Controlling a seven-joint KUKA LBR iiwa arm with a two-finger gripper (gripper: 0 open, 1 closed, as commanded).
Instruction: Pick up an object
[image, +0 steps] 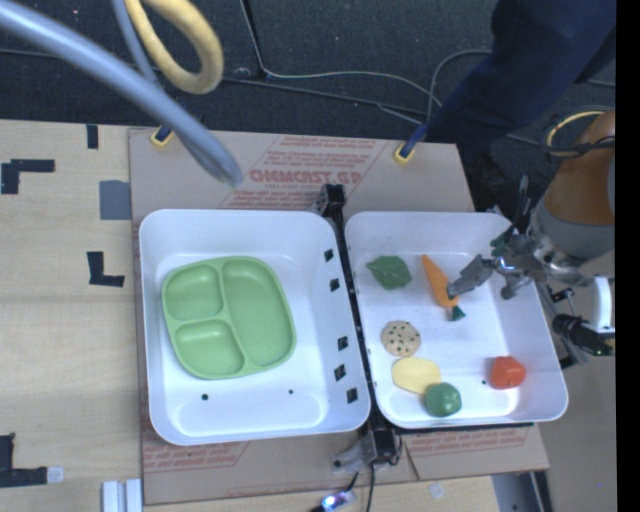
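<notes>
The arm reaches over the right-hand bin (520, 300), and its fingers (458, 291) hang low beside the carrot (435, 280), the tip of one finger seeming to touch or nearly touch the carrot's lower end. Whether the fingers are spread or pressed together cannot be told from this slanted view; nothing is plainly pinched between them.

The carrot is the closest thing to the fingers and looks the likely target. Just beyond it, further from the arm, lies a green leafy piece (388, 271). Below the fingers sits a cookie (401, 338), then a yellow lump (415, 374) touching a green ball (442, 399), and a red piece (507, 372) lies off toward the arm's side. The green plate (228, 316) sits in the other bin, well apart.

The main risk, as I judge it, is an off-centre approach: the fingers seem to sit at the carrot's narrow end and not across its middle, so closing there could squeeze the taper out sideways or merely push it along the smooth bin floor. A slight slip could also nudge it against the leafy piece.
</notes>
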